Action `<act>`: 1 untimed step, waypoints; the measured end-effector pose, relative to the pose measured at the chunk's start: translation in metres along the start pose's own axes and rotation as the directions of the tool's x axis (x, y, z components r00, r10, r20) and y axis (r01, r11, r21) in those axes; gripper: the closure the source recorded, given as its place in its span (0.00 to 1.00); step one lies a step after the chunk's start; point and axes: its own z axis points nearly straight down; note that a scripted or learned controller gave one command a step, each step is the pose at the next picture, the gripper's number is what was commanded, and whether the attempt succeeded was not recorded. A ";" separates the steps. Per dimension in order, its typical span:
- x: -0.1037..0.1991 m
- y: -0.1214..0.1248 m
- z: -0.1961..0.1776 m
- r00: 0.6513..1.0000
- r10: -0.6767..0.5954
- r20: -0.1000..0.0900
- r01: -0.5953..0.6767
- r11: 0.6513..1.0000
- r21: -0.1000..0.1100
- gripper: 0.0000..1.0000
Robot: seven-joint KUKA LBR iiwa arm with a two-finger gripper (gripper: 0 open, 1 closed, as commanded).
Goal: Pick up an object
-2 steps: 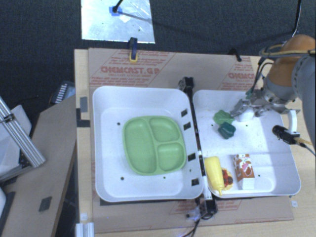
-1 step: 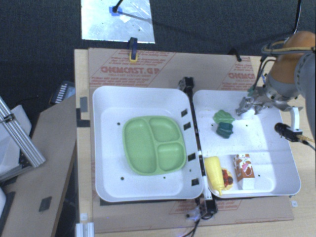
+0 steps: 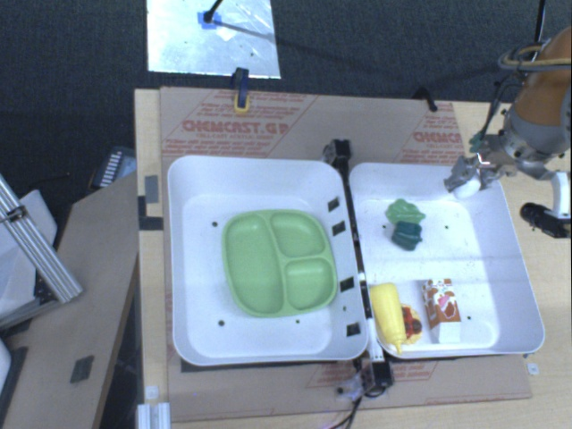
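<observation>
Arm poised above the right bin, nothing picked yet.

At upper right the grey two-finger gripper point(image 3: 465, 179) hovers, its grasp state impossible to tell; the green leafy plastic toy point(image 3: 405, 211) sits centre-right, touching a teal block point(image 3: 407, 234), so a descent could nudge both away.

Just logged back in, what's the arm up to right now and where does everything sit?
The arm reaches in from the right, with its gripper over the far right corner of the right bin, nothing seen between its fingers. In that bin lie a green toy touching a darker teal piece, and, near the front, a yellow item and a small carton. The left bin holds a green divided plate. Nothing looks picked up yet.
</observation>
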 end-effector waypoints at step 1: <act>-0.001 0.003 -0.056 1.000 -0.003 0.000 0.003 1.000 0.001 1.00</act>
